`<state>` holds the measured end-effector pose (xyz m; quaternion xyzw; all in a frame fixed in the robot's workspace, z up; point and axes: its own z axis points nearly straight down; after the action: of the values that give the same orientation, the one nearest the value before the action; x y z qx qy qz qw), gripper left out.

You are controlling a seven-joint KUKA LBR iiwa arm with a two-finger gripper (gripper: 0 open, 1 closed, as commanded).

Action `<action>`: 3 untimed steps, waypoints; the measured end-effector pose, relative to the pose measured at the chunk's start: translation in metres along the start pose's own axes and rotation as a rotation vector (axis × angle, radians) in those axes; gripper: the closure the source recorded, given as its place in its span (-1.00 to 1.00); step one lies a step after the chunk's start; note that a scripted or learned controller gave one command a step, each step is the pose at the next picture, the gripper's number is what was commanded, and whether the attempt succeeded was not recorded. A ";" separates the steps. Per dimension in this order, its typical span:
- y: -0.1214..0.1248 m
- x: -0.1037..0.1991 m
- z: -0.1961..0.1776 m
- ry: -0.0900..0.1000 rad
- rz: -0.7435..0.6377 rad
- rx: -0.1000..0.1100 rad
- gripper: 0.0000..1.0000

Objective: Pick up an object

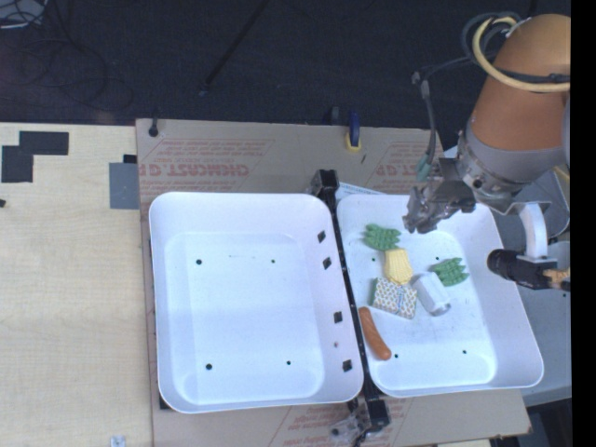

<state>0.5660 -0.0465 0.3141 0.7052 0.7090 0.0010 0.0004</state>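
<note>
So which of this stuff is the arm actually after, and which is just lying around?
Part of the job:
- gripper
- green toy
- yellow block
- patterned square
- white cylinder
- orange carrot
- second green toy

Just there:
- left bin
- blue clip

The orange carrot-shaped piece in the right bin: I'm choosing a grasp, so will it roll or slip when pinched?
The orange piece looks long, narrow and rounded, so it may roll sideways if nudged. It looks smooth, perhaps slippery. It lies apart from the others near the bin wall, which may crowd the hand.
</note>
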 end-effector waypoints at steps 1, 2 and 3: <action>0.043 0.060 -0.073 0.001 -0.003 -0.005 1.00; 0.078 0.108 0.022 -0.001 0.001 0.012 1.00; 0.039 0.092 0.099 -0.002 0.007 0.015 1.00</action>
<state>0.6045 0.0455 0.2155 0.7076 0.7066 -0.0050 -0.0040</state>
